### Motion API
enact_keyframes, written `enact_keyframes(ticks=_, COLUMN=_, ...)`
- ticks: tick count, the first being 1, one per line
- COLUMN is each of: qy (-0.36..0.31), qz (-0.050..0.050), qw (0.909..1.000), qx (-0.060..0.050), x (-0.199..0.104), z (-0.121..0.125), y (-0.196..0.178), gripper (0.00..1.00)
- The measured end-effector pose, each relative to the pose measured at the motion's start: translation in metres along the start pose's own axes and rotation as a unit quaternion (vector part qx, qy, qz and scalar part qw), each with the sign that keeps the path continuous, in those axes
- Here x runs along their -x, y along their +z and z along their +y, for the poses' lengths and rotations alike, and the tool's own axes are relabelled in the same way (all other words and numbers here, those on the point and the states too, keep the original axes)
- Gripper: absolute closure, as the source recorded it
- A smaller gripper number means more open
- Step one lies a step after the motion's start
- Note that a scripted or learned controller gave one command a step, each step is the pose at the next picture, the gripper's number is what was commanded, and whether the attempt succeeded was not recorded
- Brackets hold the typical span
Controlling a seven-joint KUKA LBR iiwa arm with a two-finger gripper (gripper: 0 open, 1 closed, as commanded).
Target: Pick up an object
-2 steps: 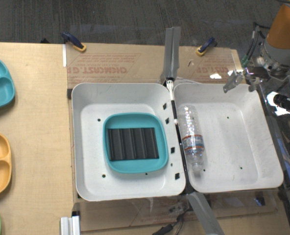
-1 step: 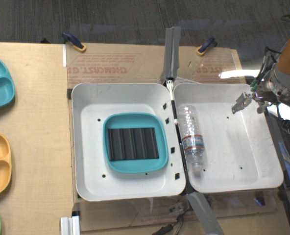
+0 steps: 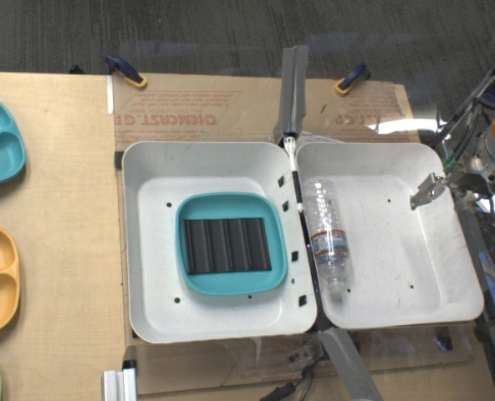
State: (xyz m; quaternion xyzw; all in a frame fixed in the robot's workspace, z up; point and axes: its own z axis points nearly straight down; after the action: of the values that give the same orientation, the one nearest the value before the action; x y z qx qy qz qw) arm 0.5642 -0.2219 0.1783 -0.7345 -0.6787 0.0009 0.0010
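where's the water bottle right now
The clear water bottle lies on its side in the right bin, along that bin's left wall, next to the divider from the left bin holding the teal tray.

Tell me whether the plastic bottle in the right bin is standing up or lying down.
Lying down. The clear bottle rests lengthwise on the right bin floor along its left wall, cap toward the near edge.

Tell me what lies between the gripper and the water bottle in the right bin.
Only bare white bin floor lies between the gripper and the water bottle, judging by the camera view.
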Motion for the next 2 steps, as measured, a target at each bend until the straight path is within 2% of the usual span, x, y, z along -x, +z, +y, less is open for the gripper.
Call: enact_keyframes(ticks=2, qy=-0.001, qz=0.0, qw=1.0, qx=0.0, x=-0.008, z=-0.086, y=-0.031, gripper=0.0)
